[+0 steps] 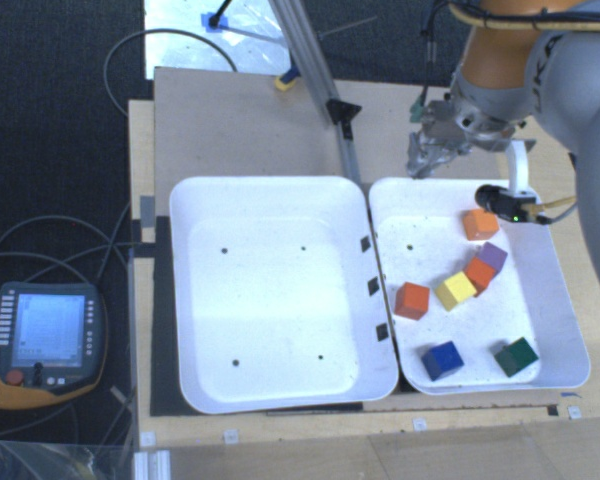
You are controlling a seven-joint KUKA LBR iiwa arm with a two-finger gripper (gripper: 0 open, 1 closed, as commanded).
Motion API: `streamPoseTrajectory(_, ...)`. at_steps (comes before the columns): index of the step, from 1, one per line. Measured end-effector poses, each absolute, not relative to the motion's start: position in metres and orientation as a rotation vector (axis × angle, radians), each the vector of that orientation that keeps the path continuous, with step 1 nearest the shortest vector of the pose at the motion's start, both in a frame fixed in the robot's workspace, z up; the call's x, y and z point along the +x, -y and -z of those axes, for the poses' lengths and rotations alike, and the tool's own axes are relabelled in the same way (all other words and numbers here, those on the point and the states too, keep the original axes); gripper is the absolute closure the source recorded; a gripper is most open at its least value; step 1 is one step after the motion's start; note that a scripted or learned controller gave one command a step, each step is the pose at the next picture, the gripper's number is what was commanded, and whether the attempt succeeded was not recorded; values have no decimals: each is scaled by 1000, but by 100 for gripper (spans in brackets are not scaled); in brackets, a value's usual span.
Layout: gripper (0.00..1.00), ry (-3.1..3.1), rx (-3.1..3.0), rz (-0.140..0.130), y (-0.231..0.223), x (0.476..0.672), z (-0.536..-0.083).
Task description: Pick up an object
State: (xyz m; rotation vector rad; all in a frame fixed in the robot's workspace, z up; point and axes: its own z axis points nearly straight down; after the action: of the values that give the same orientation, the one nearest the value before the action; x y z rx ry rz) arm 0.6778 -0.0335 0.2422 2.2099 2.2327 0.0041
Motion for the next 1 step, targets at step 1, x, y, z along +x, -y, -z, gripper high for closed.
streamPoseTrajectory(1, 100, -2235, 2209, -5, -30, 676, -235)
